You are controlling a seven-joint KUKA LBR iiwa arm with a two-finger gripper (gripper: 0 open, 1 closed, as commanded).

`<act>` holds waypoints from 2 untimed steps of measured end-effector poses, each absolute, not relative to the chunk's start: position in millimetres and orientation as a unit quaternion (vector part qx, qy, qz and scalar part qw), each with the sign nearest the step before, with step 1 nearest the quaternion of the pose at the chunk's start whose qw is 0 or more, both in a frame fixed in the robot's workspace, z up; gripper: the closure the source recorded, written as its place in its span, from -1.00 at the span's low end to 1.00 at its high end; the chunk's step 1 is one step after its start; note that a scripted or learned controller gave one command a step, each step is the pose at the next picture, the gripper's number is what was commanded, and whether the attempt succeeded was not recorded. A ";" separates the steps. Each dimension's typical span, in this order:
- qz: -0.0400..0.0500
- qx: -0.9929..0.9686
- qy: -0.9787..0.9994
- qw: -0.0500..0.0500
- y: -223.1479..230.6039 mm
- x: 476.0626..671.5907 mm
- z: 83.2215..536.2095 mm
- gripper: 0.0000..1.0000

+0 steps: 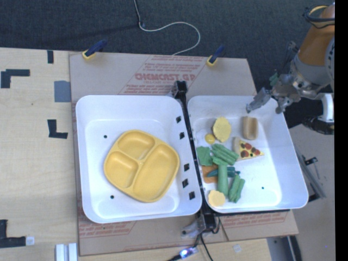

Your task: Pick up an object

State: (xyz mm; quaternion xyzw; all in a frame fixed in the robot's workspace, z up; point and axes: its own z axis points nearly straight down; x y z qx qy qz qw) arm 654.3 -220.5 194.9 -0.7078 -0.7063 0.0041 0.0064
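Hanging above the far right corner of the right bin (283, 162), the claw (267, 101) carries nothing, and its two fingers stand apart, one grey finger (258, 102) pointing down-left over the bin's rim and the other one (281, 104) to its right. Nothing lies between them. The grey arm (318, 53) with its orange band comes in from the right side behind the claw.

Just below the claw and a little to its left, a brown bread roll (249, 126) stands on the bin floor; it is the nearest toy to the claw. Left of the roll lies a round yellow piece (221, 129), like a slice of lemon or potato. Below the roll rests a toy pizza slice (248, 149) with red dots. Further down and left of the claw, a pile of green bean pods (224, 167) lies together with an orange piece (209, 171) and a dark teal piece (232, 172), touching each other. At the low end of this pile sits a second yellow round piece (216, 198).

Far to the left of the claw, the left bin (92, 118) holds a yellow divided plate (142, 165) with three compartments, lying flat and slightly turned. Both bins rest on a cardboard sheet (157, 72) held by two blue-and-yellow clamps (94, 49) at its far edge.
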 end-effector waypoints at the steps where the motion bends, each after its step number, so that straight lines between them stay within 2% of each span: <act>1: 0.001 -0.707 -0.708 0.001 -219.9 657.2 203.1 -1.00; 2: 0.002 -0.706 -0.708 0.003 -212.0 663.3 149.6 -1.00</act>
